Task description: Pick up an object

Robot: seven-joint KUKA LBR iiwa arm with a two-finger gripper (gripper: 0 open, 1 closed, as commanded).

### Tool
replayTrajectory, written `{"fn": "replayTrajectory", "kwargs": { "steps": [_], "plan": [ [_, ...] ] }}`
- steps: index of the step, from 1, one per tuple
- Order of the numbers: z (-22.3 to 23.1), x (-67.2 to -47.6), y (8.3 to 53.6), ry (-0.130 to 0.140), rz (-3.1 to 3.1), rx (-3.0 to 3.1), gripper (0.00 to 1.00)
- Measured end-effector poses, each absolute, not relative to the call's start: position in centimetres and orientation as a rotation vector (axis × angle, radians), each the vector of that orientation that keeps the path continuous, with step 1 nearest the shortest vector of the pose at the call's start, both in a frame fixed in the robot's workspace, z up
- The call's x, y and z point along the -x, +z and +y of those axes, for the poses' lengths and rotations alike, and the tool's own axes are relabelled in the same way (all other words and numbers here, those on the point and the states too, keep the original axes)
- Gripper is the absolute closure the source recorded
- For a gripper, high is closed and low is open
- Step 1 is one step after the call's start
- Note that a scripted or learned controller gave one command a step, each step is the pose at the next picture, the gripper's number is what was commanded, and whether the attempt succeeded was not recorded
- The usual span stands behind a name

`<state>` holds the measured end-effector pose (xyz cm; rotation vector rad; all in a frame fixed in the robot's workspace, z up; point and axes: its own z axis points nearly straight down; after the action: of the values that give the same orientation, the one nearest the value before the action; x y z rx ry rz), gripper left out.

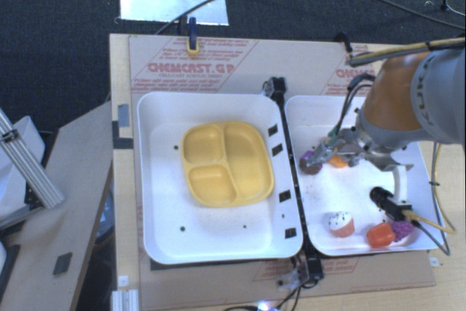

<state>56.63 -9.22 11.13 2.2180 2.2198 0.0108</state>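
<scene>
The end effector (318,159) sits low in the right bin (320,229), at a small purple-grey object (312,162) near its left wall; whether it pinches the object I cannot tell. The lift seems not yet done.

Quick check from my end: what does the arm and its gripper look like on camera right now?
The arm is a thick, rounded grey body with a broad orange band above the wrist. Dark cables loop along it near the wrist. The gripper is a small assembly of grey metal and dark parts.
</scene>
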Motion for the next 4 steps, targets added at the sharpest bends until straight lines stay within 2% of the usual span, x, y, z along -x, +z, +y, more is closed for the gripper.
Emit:
{"fn": "replayTrajectory", "kwargs": {
  "steps": [1,2,4],
  "plan": [
    [-9.4,-56.9,12.7,0.017,2.211,-2.210,1.00],
    [-8.8,-57.8,18.5,0.007,2.223,-2.213,1.00],
    [-8.6,-58.6,27.6,0.006,2.223,-2.213,1.00]
  ]
}}
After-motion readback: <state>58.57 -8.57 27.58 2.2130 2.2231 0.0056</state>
